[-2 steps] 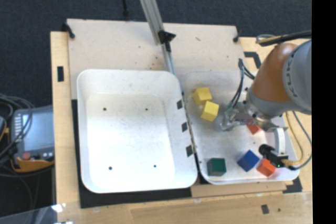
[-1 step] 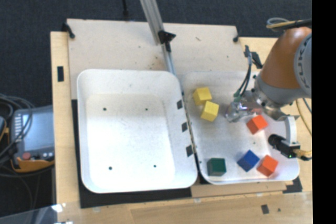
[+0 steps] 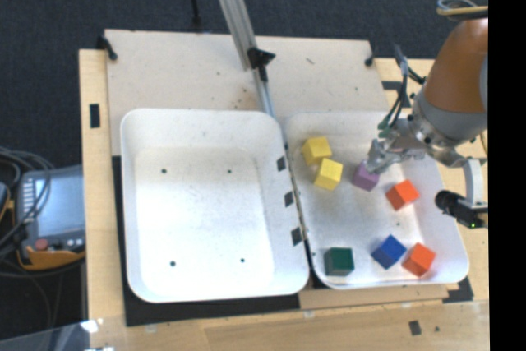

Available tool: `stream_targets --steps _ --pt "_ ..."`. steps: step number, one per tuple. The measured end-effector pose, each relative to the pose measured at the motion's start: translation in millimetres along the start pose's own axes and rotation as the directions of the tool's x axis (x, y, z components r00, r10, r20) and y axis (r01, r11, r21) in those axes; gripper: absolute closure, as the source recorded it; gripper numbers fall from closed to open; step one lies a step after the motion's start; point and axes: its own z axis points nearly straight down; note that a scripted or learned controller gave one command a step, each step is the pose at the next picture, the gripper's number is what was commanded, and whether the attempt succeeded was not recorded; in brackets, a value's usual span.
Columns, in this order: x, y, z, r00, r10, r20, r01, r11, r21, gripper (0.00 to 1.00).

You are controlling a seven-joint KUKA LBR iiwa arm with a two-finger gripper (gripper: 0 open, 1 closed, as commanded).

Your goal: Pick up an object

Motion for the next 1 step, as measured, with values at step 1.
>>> stream_targets --steps 1 --pt "-1.1 2.1 -54.3 1.0 0.0 0.0 0.0 1.0 0.001 1.0"
